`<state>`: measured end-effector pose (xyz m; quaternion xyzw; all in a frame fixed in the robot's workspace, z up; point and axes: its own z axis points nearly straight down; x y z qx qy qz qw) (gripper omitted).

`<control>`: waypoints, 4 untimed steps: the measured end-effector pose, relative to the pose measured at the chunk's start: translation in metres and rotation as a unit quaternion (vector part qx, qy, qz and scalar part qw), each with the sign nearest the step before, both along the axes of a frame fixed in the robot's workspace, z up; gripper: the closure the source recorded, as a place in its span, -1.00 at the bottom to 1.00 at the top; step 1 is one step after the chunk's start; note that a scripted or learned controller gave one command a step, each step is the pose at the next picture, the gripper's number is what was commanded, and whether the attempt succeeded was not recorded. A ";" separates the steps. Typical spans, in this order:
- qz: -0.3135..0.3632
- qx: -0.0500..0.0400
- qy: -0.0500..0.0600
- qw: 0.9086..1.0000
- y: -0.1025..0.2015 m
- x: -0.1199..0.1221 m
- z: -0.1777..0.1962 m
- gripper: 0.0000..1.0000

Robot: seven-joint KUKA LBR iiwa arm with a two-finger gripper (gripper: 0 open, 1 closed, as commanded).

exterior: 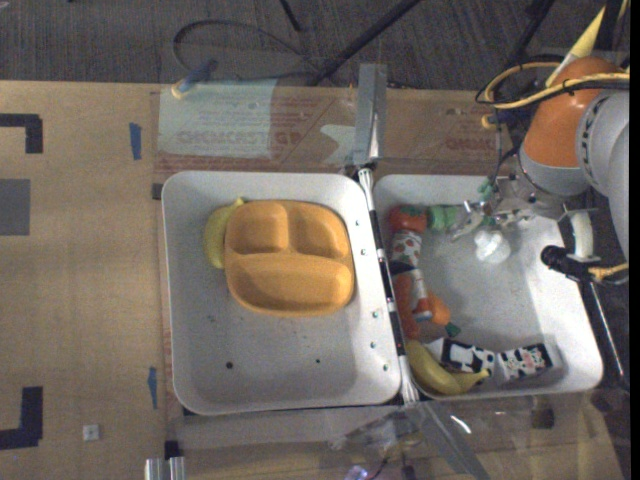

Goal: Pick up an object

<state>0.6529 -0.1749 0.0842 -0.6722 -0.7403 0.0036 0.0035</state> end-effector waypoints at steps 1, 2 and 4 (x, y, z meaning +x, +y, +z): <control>-0.016 0.000 -0.001 1.000 0.001 0.003 0.028 -1.00; -0.024 -0.003 0.010 1.000 0.027 0.006 -0.001 -1.00; -0.120 0.002 -0.005 0.993 -0.019 -0.018 0.002 -1.00</control>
